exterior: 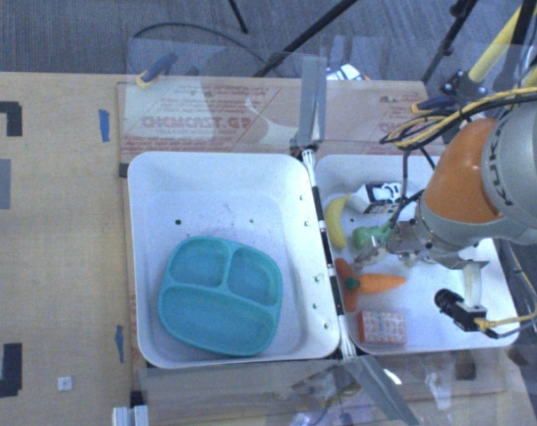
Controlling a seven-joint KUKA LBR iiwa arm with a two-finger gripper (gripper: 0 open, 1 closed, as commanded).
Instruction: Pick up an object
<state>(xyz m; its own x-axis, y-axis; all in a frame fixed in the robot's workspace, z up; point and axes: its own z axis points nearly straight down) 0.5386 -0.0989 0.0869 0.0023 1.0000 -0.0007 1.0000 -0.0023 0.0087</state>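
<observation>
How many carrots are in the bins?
2, both in the right bin: one carrot lies flat under the gripper, the other carrot runs along the bin's left wall. The arm may hide more.

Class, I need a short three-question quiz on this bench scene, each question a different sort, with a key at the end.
1. True or false: the teal divided plate lies in the right bin.
2. Multiple choice: which item lies nearest the front wall of the right bin? A) the banana B) the red-patterned packet C) the black-and-white box
3. Fill in the blank: the orange carrot lies in the ____ bin.

Key
1. False; it lies in the left bin.
2. B
3. right
</observation>
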